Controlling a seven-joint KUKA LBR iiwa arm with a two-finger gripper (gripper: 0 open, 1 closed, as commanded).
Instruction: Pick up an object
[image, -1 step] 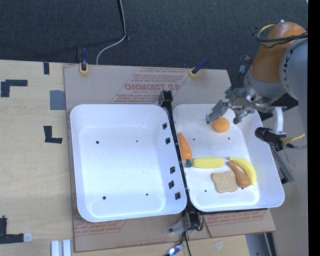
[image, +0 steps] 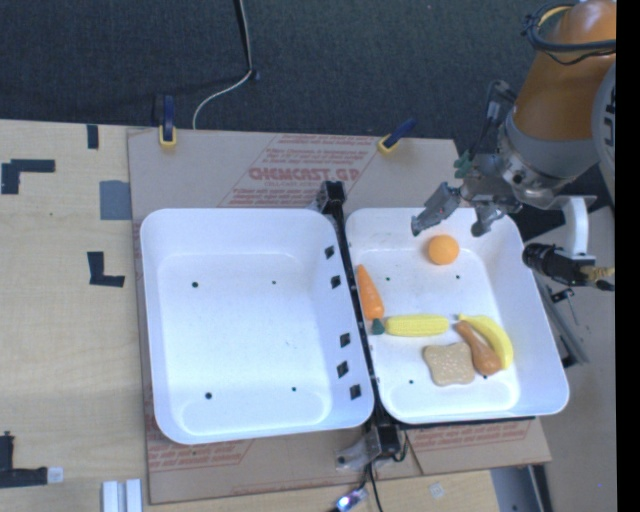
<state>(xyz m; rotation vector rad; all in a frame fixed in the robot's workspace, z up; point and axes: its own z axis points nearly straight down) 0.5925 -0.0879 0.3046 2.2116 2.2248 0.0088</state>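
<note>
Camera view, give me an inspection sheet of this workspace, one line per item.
Surface: cardboard sheet on a wooden bench, bearing left bin and right bin side by side.
Job's things: all in the right bin: orange ball, carrot, corn cob, banana, bread slice.
Clutter: two clamps on the cardboard's far edge.
Grippers: end effector open, above the right bin's far edge near the ball, holding nothing.
Cables: white cable behind the bench.
Surroundings: dark floor, black tape marks on the bench.
</note>
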